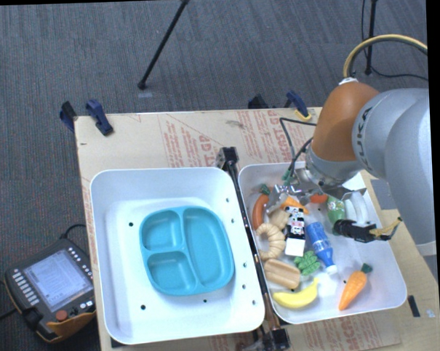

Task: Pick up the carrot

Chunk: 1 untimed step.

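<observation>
A brown cardboard-topped bench (175, 137) is standing on grey carpet (54, 55), bearing two white bins. The gripper (293, 191) is hovering at eleven o'clock of the orange toy carrot (354, 287); its grip I cannot tell.

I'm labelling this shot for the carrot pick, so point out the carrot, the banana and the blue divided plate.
carrot (352, 290): camera view, middle of its orange body.
banana (297, 298): camera view, middle of the yellow curve.
blue divided plate (205, 246): camera view, floor of its large compartment.

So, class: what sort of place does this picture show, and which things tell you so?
Probably a robot lab: an arm reaches over two white bins, one holding toy food such as a carrot, on a clamped board, with a control pendant nearby.
</observation>
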Each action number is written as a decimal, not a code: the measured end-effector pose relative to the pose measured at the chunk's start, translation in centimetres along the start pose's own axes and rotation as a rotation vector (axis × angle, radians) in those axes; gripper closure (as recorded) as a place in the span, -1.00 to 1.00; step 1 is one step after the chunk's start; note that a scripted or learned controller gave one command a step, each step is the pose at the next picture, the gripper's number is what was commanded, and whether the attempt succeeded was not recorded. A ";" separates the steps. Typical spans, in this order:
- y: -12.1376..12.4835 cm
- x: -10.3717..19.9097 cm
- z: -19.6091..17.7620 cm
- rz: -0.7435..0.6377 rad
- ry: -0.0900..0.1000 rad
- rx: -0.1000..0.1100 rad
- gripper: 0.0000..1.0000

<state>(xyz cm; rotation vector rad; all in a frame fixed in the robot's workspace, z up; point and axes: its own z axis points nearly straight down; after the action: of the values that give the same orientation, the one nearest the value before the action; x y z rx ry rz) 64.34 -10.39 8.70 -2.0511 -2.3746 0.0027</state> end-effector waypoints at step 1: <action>0.0 -0.1 -1.1 0.003 0.003 0.003 1.00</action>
<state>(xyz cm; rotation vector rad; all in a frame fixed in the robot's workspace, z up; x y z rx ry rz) 64.35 -10.45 9.78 -2.0520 -2.3686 0.0033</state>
